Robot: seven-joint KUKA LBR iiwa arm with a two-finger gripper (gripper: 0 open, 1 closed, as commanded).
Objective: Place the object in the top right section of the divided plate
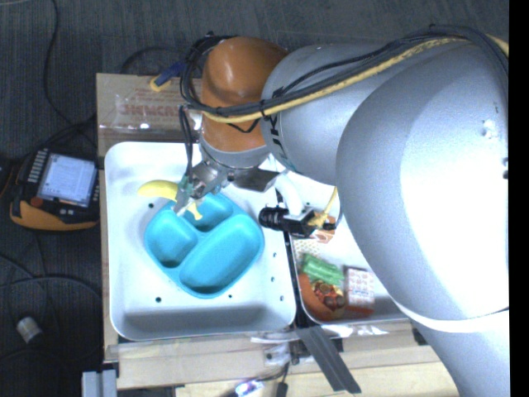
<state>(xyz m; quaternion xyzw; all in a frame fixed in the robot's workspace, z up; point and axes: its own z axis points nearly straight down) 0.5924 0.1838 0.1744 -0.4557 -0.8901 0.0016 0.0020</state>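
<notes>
White left bin (132, 304) holding blue divided plate (202, 242), banana (159, 189) beside it

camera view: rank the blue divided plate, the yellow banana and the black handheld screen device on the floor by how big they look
1. blue divided plate, clearly largest
2. black handheld screen device
3. yellow banana, smallest, though the hand hides part of it, and the device lies farther from the camera, so that ranking is unsure

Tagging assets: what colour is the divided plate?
Bright blue; the divided plate shows in the camera view.
</notes>
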